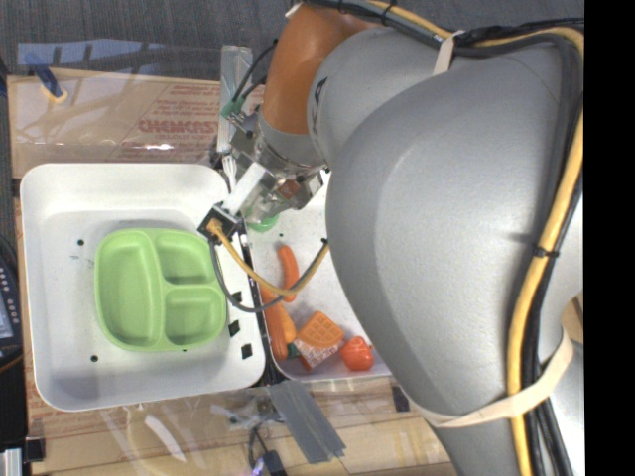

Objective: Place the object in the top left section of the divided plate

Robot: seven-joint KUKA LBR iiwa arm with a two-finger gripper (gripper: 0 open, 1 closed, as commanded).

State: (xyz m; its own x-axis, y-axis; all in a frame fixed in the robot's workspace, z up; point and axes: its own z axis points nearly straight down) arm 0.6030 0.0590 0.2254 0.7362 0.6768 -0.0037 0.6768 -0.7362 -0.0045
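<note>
Pincer (260, 206) — grip state unclear — hangs beside the green divided plate (159, 288); cardboard print unreadable.

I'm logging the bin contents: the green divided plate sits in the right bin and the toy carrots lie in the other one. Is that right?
Not quite. The camera view shows the green divided plate in the left bin; the toy carrots lie in the other one.

Green divided plate (159, 291) lies flat in the left bin — three sections, all bare.
</note>
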